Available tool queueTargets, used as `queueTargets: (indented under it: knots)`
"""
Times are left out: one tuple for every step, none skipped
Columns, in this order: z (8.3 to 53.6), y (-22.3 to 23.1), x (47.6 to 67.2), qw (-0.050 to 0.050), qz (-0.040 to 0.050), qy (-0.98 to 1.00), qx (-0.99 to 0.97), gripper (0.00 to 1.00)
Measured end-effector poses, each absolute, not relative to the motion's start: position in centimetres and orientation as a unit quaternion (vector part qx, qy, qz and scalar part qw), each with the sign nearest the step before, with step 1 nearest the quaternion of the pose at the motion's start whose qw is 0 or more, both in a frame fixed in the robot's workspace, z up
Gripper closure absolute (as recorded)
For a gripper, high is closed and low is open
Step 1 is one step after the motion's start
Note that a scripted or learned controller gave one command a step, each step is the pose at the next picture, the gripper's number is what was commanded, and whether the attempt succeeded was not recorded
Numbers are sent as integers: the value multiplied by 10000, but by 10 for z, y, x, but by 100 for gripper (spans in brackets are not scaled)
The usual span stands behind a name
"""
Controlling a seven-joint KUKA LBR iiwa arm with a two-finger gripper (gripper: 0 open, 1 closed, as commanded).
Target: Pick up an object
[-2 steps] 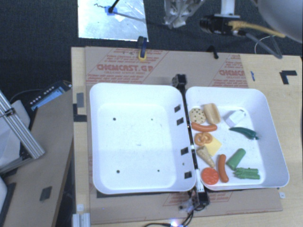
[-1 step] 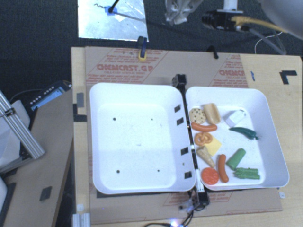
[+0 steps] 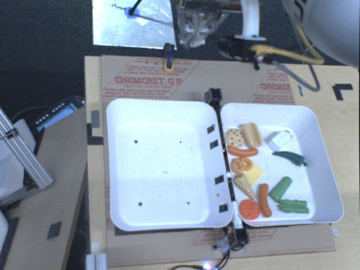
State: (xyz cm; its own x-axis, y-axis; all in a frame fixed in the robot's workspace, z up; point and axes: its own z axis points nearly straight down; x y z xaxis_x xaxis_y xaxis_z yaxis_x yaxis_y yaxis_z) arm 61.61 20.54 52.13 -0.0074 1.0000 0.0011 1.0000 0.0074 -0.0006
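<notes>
The right bin (image 3: 323, 167) holds several toy foods: a round cracker (image 3: 234, 137), a bread roll (image 3: 251, 134), a sausage (image 3: 243, 151), a pretzel (image 3: 242, 165), a yellow cheese piece (image 3: 253, 174), a cone (image 3: 244, 186), a tomato (image 3: 249, 209), a second sausage (image 3: 264, 200), a green cucumber (image 3: 279, 189), green beans (image 3: 293, 206), a dark green pepper (image 3: 289, 158) and a white piece (image 3: 278, 139). My gripper (image 3: 194, 30) hangs high at the top of the view, behind the left bin (image 3: 121, 167), far from all the food. Nothing shows between its fingers.
The two bins sit side by side on a cardboard sheet (image 3: 146, 80), joined by black clips along the seam (image 3: 222, 162). A yellow and blue clamp (image 3: 168, 58) sits at the cardboard's far edge. Cables (image 3: 287, 61) run from the arm at the upper right.
</notes>
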Motion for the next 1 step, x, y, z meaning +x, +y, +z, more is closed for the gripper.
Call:
queueTargets:
  knots:
    - [537, 213, 670, -23, -29, -7090, -7052, 100]
